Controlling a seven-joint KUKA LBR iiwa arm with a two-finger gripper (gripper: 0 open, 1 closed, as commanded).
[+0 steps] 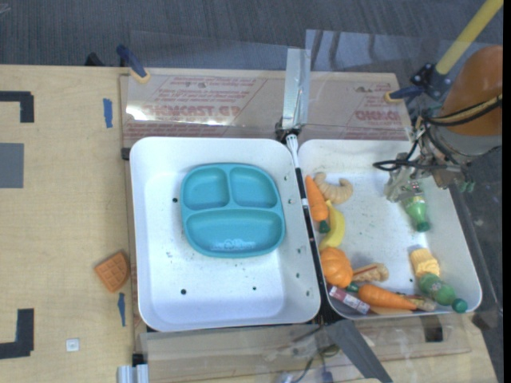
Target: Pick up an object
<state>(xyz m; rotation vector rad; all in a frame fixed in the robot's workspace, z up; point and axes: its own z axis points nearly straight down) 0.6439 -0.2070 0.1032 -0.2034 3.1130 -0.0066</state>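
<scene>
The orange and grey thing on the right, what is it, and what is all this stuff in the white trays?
That is a robot arm, seen by a camera above the bench looking down at a slant. Its gripper hangs over the right bin, right at a small green toy; whether it grips it I cannot tell. That bin also holds toy food: carrots, a banana, a small pumpkin, corn. The left bin holds a blue divided plate. A toy waffle lies on the bench.
</scene>
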